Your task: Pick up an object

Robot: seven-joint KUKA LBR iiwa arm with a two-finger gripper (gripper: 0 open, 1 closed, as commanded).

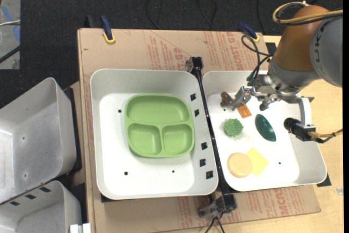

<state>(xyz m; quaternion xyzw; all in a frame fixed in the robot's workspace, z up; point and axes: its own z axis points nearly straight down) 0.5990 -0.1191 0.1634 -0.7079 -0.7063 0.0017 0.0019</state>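
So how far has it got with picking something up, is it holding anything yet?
Nothing looks lifted yet. The arm has reached over the right bin, and its pincer hangs at the far side, near a small orange piece. I can't tell whether anything sits between its fingers. The green bumpy ball, dark green oval, yellow square and tan disc all lie on the bin floor. Grasping and lifting remain.

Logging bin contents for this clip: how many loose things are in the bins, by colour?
Green: 3, the divided tray, the bumpy ball, the dark oval piece
Yellow: 1, the flat square
Tan: 1, the round disc
Orange: 1, the small block
Total: 6
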